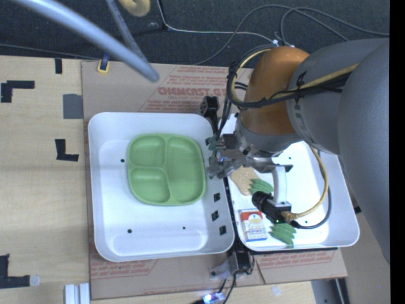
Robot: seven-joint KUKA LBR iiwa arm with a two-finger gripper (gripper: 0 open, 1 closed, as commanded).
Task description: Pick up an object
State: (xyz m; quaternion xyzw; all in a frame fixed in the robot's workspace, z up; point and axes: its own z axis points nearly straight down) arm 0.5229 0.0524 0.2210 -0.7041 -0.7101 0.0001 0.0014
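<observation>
My gripper (218, 159) hangs low over the wall between the two bins, at the left edge of the right bin (338, 233). The grey arm with its orange band (278, 75) covers most of that bin. Just right of the gripper lie a tan flat piece (242, 180) and a green leafy toy (261, 186). Nearer the front sit a small red, white and blue box (254, 225) and a green pod (283, 232). A green divided plate (167, 168) rests in the left bin (107, 233), its right rim close to the gripper.
A black plug with a yellow cable (269, 208) from the arm hangs above the right bin's items. Both bins stand on a cardboard sheet (183, 87). A grey bar (76, 24) crosses the upper left, above the bench.
</observation>
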